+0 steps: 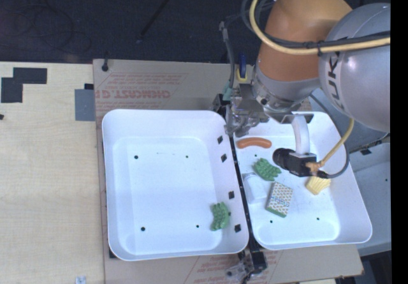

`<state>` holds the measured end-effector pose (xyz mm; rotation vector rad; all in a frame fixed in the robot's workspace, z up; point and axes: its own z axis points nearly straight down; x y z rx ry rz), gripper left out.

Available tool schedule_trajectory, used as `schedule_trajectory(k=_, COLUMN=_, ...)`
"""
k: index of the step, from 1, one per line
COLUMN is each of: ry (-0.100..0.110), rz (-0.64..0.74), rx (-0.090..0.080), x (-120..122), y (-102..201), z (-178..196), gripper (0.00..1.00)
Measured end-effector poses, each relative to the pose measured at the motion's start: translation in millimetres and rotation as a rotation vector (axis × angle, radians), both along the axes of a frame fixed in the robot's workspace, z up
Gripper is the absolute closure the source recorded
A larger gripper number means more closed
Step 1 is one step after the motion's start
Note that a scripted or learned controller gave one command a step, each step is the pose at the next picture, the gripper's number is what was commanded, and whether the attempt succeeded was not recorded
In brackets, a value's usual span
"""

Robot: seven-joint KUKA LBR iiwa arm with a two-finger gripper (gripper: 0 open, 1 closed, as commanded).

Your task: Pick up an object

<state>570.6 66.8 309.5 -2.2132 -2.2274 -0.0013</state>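
Note:
My gripper (240, 123) hangs over the far end of the wall between the two bins, at the right bin's (347, 228) back left corner. Just in front of it lies an orange sausage-shaped piece (254, 143). A green knobbly piece (266, 169) sits nearer the bin's middle. Below it rests a patterned flat block with a green edge (280, 199), and a small yellow piece (317, 185) lies to its right. In the left bin (127, 149), a second green piece (220, 216) lies by the front right corner. Nothing is visibly held.
A pale, see-through scrap (249, 184) lies beside the divider in the right bin. The arm's big orange and grey body (306, 34) overhangs that bin's back half. Brown board (159, 88) and a wooden bench top (44, 180) surround the bins.

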Motion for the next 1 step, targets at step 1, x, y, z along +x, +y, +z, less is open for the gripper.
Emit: schedule_trajectory(k=1, ry=0.002, rz=-0.002, rx=-0.001, x=-29.8, y=51.2, z=21.5, gripper=1.0)
